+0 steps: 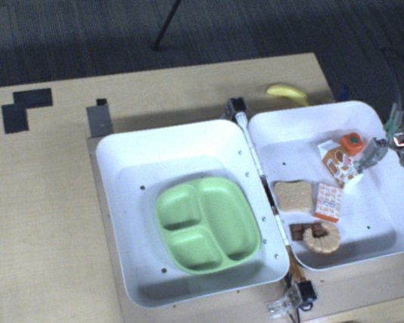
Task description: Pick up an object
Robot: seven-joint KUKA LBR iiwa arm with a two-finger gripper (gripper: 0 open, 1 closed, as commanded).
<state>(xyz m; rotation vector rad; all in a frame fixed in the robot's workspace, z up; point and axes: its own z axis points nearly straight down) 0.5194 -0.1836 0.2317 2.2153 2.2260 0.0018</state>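
The counter [47, 244] stretches pale and wide, and on it sit the two white bins side by side. The left bin [129, 207] carries a green divided plate [208, 223], lying flat near its middle. The right bin [395, 216] is where the action is: a tan slice of bread [294, 197] lies beside the shared wall, a round brown-and-cream piece [318, 237] sits just below it, a small printed card [327, 201] lies between them and the bin's middle, and a white pouch with an orange cap [343, 156] rests nearer the far right rim. Behind that bin, out on the counter, a banana [286, 93] lies apart from everything.

The gripper [378, 152] comes in at the right edge, low over the rim, just beside the orange-capped pouch; whether the fingers are spread or closed cannot be told from here, and nothing is seen between them.

The pouch looks the likeliest target. To do it well, the arm should centre over the pouch, straddle its narrow side and descend squarely, staying clear of the bin wall.
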